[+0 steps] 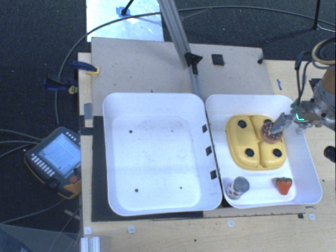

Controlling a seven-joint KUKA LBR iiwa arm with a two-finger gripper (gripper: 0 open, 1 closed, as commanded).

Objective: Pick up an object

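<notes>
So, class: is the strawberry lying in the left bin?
No, the strawberry lies in the right bin, near its front right corner.

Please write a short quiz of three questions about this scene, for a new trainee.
1. True or false: the yellow tray lies in the left bin.
2. Which object lies nearest the right bin's front right corner? A) strawberry B) small cup C) donut
3. Fill in: the end effector reaches over the ____.

Key: 1 false. 2 A. 3 yellow tray.
</notes>
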